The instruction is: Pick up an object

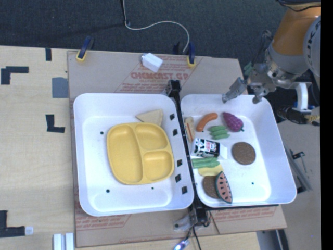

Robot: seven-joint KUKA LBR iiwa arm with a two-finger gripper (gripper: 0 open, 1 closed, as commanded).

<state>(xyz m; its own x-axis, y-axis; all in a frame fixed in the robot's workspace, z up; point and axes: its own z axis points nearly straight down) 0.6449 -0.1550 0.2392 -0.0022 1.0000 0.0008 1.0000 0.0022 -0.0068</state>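
My gripper hangs over the far edge of the right bin. Its two fingers are spread apart and open, with nothing between them. Just in front of it lie a purple grape bunch and an orange-red sausage. Further forward are a green pea pod, a small milk carton, a brown round cookie, green beans and a watermelon slice beside a second brown disc.
The left bin holds a yellow divided plate and a tan bread wedge. A black divider runs between the bins. A white box and a cable lie behind them.
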